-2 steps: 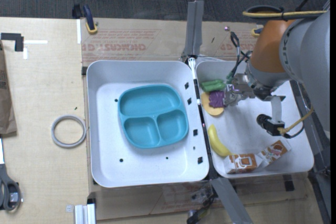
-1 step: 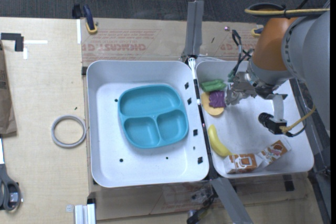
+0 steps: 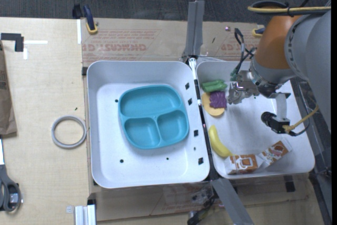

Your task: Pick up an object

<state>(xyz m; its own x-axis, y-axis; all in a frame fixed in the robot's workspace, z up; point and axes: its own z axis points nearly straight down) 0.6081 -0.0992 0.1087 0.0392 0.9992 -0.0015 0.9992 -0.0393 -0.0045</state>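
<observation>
Arm over the right bin, gripper beside the toy food.
The gripper hangs just right of one purple toy; I cannot tell its state. The right bin also holds one green toy, one banana and one snack packet; the left bin holds one blue divided plate.

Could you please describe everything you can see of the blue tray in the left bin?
The blue tray is a light turquoise, plastic-looking divided plate with rounded corners and a raised rim. It has three compartments: one wide section along the far side and two smaller ones nearer the camera. It lies flat and slightly rotated, near the middle of the left bin, resting on the bin's white floor.
</observation>
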